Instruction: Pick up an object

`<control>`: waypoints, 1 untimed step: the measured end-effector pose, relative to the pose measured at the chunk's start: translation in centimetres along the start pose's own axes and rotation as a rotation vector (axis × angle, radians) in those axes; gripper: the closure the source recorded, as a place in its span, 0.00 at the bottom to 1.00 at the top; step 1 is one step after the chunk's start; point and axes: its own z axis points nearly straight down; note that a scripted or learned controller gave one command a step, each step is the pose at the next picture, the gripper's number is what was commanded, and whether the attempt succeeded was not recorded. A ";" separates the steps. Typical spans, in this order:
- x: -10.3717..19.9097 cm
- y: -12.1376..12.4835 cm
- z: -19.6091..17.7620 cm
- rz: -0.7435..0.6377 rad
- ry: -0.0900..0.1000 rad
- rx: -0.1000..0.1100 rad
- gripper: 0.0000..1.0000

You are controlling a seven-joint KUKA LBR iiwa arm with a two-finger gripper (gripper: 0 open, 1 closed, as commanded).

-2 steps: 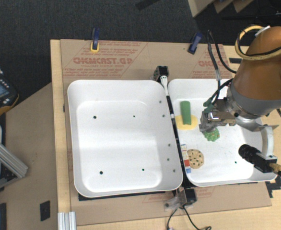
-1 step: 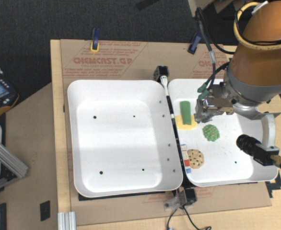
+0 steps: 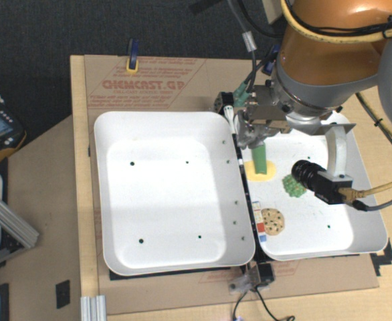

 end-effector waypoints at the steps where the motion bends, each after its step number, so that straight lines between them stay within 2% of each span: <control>1: 5.8 -1.9 -14.0 -0.001 0.006 -0.010 1.00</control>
